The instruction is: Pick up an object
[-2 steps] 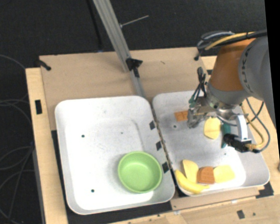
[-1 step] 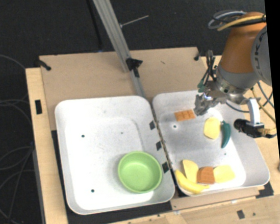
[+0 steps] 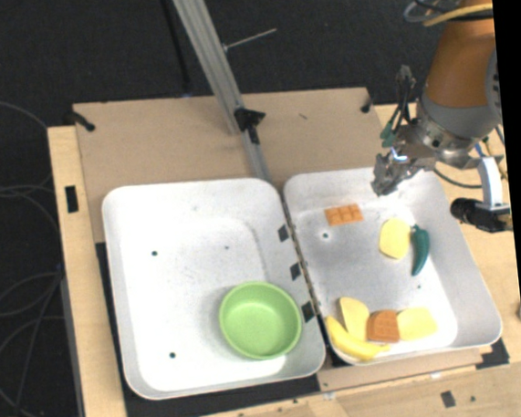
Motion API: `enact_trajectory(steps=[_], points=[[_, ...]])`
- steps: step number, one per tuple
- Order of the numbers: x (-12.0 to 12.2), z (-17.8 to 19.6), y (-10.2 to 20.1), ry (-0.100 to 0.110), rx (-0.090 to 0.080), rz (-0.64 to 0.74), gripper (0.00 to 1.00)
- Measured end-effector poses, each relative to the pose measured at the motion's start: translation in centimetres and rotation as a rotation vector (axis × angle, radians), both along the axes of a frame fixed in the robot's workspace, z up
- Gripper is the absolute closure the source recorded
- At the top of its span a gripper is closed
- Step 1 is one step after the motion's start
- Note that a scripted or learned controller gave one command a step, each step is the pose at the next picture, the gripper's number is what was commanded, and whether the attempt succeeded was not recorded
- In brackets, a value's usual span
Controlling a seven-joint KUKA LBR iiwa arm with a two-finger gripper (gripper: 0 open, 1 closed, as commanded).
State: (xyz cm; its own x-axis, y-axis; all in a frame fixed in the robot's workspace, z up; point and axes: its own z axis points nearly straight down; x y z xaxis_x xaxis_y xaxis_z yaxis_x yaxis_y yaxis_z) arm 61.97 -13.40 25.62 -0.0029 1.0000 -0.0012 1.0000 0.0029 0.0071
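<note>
A wooden bench (image 3: 171, 138) carries two shallow white bins side by side, seen from above at a slant. The left bin (image 3: 181, 238) holds a green bowl (image 3: 260, 318) near its front right corner. The right bin (image 3: 445, 314) holds a scatter of toy food. The grey arm (image 3: 457, 74), orange-banded above the wrist, reaches in from the right and hangs over the right bin's back edge. Its gripper (image 3: 388, 180) points down at the bin's rear right; nothing shows between its fingers, and how far apart they stand cannot be told. A metal pole (image 3: 215, 65) slants across the bench behind the bins. At the right bin's front lies a cluster: a banana (image 3: 347, 341), a yellow piece (image 3: 416, 324) and a brown block (image 3: 383, 327) between them, all touching. Nearer the gripper sit a pale yellow lump (image 3: 393, 239) and, just beside it, a green pepper (image 3: 419, 249). An orange cracker (image 3: 343, 215) lies to the gripper's left, apart from it.
</note>
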Motion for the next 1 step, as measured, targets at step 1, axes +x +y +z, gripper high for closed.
enact_trajectory(steps=[1], points=[[0.13, 4.41, -0.1, 0.0, 0.0, 0.001, 1.0]])
